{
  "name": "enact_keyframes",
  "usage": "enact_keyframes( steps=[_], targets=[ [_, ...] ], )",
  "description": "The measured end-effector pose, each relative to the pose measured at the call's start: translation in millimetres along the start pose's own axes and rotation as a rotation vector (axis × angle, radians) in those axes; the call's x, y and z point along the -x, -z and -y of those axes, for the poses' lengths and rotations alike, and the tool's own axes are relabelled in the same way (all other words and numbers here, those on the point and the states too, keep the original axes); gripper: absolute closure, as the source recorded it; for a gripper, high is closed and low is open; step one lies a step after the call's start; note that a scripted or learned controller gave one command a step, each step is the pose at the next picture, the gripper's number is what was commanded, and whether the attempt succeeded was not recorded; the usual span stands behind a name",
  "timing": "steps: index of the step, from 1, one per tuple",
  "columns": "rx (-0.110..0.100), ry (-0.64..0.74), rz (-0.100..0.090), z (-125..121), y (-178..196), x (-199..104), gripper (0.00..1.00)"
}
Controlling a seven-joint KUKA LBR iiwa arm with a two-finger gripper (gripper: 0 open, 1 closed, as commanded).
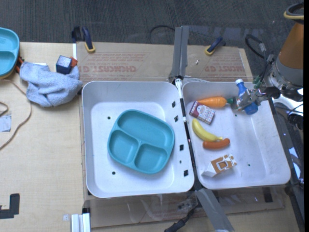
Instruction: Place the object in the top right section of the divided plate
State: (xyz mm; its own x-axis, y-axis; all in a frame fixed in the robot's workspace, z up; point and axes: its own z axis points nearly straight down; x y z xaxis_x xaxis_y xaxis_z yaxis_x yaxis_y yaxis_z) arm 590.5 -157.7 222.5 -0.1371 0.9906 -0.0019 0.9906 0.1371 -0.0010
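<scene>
The arm [293,52] enters from the right edge, its orange band uppermost and the grey wrist section below it, slanting down and to the left. Cables run along the wrist behind the jaws. The gripper [245,99] sits at the end of the wrist, pointing leftward and downward, low over the far right part of the scene. Whether the jaws stand apart or together cannot be made out from this angle.

Even, diffuse overhead lighting; the shallow white plastic bins [145,93] appear bright with mild glare. Shadows soft, detail slightly blurred, softest toward 3 o'clock.
</scene>
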Motion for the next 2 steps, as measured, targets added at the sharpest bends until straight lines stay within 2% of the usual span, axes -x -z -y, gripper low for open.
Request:
enact_keyframes(
  steps=[1, 2],
  targets=[
    [0.0, 0.381, -0.002, 34.5, -19.6, -91.3, 1.0],
    [0.0, 0.656, -0.002, 57.5, -31.5, -155.8, 1.0]
  ],
)
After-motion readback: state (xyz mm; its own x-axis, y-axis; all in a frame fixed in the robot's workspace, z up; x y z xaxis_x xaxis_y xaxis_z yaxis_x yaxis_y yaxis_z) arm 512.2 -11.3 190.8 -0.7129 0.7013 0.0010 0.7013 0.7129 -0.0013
